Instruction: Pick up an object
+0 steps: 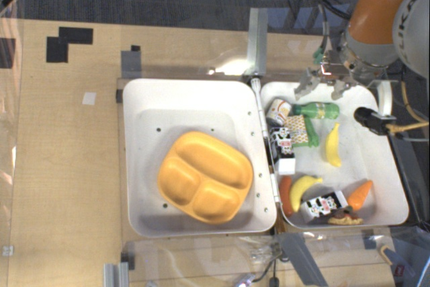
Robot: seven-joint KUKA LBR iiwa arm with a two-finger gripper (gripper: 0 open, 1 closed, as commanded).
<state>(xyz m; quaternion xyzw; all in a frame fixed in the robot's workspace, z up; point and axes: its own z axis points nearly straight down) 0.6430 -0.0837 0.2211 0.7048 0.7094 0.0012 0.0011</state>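
Gripper point(322, 85) seemingly above green bottle point(316, 111)

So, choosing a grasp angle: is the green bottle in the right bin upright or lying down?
Lying down: the green plastic bottle rests on its side, lengthwise across the right white bin.

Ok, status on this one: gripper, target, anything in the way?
Gripper open, holding nothing, above right bin's far edge. Green bottle lies just below it. Small can sits beside the bottle's end.

Tray point(205, 176) in left bin point(138, 144) — 2 bananas point(332, 144) (well apart) in right bin point(396, 198).
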